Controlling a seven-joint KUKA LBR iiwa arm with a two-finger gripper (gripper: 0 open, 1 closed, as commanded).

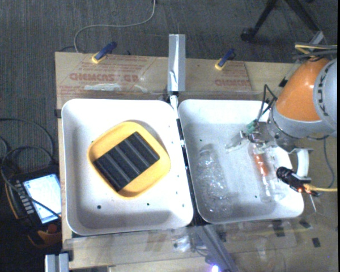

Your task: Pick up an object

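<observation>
Camera view: two white bins side by side on a cardboard-covered bench. Left bin [73, 152] holds one yellow tray-like object with a black ribbed insert [129, 158], lying flat and turned at an angle, roughly mid-bin. Right bin [215, 115] holds a clear crumpled plastic bottle [211, 174] near its left wall, lying down, hard to make out against the white.

Arm [311, 98] comes in from the right, orange band above grey wrist, over the right bin's right side. Gripper [264, 162] hangs low at that bin's right part, well apart from the bottle; it is clear and glassy, with something reddish inside, and whether it is released or clenched cannot be told.

Cardboard [124, 75] behind the bins carries red print, partly readable as "CHEMICALS", rest too blurred. Two blue-and-yellow clamps [103, 52] at the cardboard's back edge. A lit tablet-like screen [41, 192] sits on the floor left of the bench.
</observation>
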